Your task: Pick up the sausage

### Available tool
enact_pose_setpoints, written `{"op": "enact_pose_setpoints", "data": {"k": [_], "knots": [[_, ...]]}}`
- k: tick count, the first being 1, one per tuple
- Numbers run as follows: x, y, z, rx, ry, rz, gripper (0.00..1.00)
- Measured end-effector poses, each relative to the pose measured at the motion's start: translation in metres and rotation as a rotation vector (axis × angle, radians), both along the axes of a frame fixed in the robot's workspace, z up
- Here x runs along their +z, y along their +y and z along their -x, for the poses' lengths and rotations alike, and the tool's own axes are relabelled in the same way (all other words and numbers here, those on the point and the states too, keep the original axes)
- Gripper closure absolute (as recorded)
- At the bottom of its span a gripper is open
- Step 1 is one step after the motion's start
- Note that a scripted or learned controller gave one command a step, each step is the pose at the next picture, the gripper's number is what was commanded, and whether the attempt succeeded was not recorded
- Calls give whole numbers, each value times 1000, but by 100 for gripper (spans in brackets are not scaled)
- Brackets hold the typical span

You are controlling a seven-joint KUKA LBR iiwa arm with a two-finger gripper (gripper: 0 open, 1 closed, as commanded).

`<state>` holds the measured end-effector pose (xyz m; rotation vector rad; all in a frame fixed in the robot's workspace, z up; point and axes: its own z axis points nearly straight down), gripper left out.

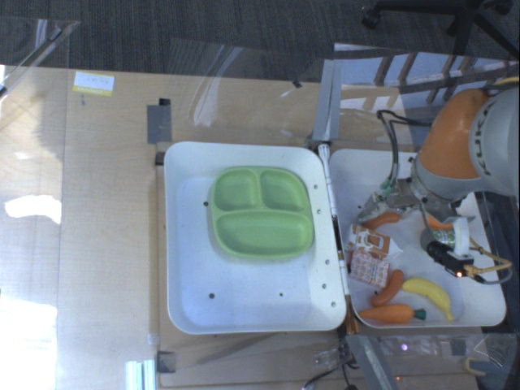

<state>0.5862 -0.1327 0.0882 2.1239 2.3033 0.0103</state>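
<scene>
1. 2 white bins: left bin (183,242), right bin (357,169).
2. 1 green divided plate (262,214).
3. 1 banana (431,293).
4. 1 carrot (392,315).
5. 2 sausages: near sausage (389,286), far sausage (382,217).
6. 1 patterned packet (370,257).

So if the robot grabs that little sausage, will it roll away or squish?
The sausage looks round and smooth, so it may roll or slip if pinched off-centre. It looks like a toy, likely light and fairly stiff, so probably no squishing. It lies close by the carrot and banana, which might get nudged.
</scene>
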Motion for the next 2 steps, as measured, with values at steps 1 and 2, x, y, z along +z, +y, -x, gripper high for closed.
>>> {"op": "enact_pose_setpoints", "data": {"k": [1,2], "knots": [[1,30,12,-8,-2,-1,0],[14,30,9,-8,-13,2,100]]}}
